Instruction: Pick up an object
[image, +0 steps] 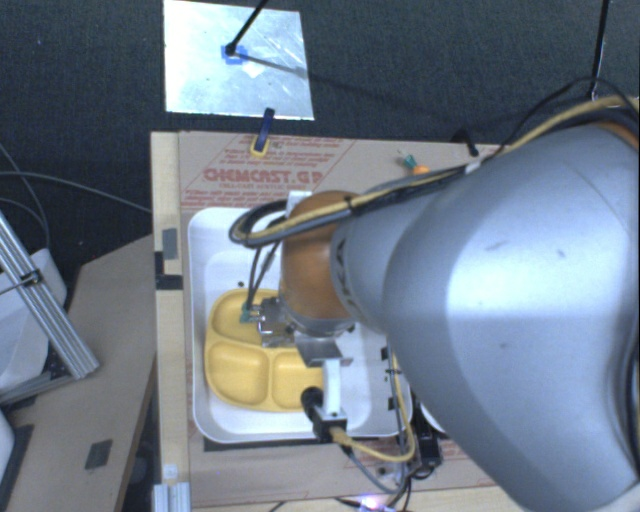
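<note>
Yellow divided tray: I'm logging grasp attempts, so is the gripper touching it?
Cannot tell. In the camera view the wrist and gripper overlap the yellow divided tray in the white bin, hiding any contact or gap.

Red printed lettering is showing on the brown protective sheet (330, 165) lying across the bench (165, 160), above the white bin. The largest line is reading "CHEMCAST", followed by what is looking like "GP", though the last letters are running under the arm's cables. Smaller red lines are sitting above and below it, too fine to read. Nothing else in view is carrying legible text.
</note>
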